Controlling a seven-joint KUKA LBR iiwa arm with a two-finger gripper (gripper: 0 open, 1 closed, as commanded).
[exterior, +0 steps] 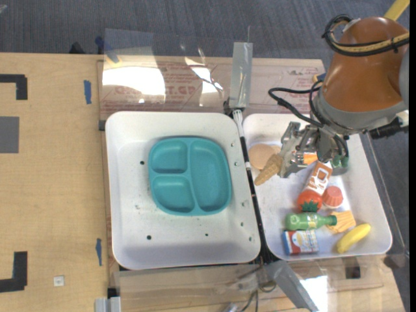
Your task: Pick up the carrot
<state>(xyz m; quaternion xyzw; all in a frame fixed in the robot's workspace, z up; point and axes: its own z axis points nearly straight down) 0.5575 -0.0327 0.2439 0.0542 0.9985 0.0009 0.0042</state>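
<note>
Pale wooden benchtop (45, 194) carries two shallow white bins side by side, the left bin (123, 174) bearing a teal divided plate (190, 175) and the right bin (377, 207) crowded with toy food. Reaching over the right bin, the gripper (300, 153) hangs low in the bin's upper half; whether it is parted or closed I cannot tell, since the metal linkage hides its tips. Just left of it lie a waffle cone (268, 169) and a tan round piece (261, 153). The carrot (316, 185), orange with a white label and green top, lies tilted just below the gripper, possibly touching it. Near its leafy end sit a red-capped piece (333, 197), a green bottle (311, 221), a small carton (300, 242) and a banana (353, 237). From here, a descent slightly off line could close on the cone instead, or nudge the carrot so it rolls into its neighbours.
</note>
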